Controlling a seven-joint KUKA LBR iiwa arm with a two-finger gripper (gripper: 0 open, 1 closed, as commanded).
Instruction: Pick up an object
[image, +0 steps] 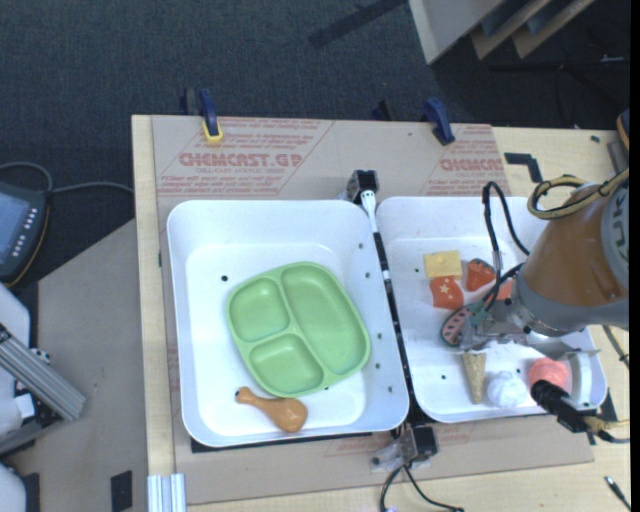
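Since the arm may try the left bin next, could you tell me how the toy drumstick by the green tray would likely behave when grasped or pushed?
The drumstick looks like rigid moulded plastic, so probably stiff and light. Its rounded bulb and thin handle suggest it may pivot or roll if nudged. It lies against the green divided tray, which could hamper a grasp on that side.

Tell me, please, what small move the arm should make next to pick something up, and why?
Probably a short straight descent: the hand sits in the right bin right by the watermelon slice, with the red piece and yellow block just beyond. Whether it already touches the slice is unclear.
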